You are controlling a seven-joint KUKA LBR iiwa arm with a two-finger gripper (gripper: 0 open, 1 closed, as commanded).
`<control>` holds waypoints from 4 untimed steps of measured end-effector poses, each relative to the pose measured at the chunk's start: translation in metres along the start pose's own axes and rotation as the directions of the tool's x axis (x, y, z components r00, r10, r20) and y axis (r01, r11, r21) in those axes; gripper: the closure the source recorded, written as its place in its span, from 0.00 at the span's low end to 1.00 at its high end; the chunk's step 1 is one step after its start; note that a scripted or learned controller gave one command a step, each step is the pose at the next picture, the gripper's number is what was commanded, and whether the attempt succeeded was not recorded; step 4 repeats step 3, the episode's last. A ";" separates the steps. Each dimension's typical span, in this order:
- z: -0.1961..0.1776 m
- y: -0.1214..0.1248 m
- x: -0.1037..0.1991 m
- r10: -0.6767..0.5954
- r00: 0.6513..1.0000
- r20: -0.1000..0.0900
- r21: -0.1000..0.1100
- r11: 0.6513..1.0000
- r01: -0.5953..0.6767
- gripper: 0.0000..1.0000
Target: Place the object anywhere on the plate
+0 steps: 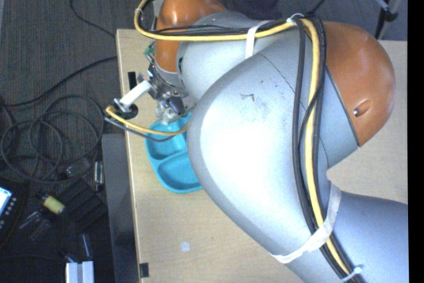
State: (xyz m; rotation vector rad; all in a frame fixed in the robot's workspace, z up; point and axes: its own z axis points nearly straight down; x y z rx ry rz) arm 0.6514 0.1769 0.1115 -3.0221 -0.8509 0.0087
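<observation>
The grey arm covers most of the camera view. Its gripper [169,109] hangs over the upper end of a blue plate [172,166] with divided sections, which lies near the left edge of the bench. A small translucent blue object [165,117] shows right at the fingertips, just above the plate's upper section. The arm hides the right part of the plate.
A yellow cable [142,129] loops from the wrist out over the plate's left side. The bench's left edge [129,209] runs close by the plate, with dark floor, cables and gear beyond it. Bare bench surface [172,235] lies below the plate.
</observation>
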 end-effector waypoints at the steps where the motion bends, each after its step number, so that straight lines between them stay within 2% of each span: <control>1: 0.024 -0.010 -0.006 0.262 0.965 -0.012 0.001 0.965 -0.262 1.00; 2: -0.070 0.040 -0.115 0.241 0.971 0.002 -0.005 0.971 -0.241 1.00; 3: -0.070 0.039 -0.115 0.240 0.971 0.002 -0.005 0.971 -0.240 0.00; 4: -0.070 0.039 -0.115 0.240 0.971 0.002 -0.005 0.971 -0.240 0.00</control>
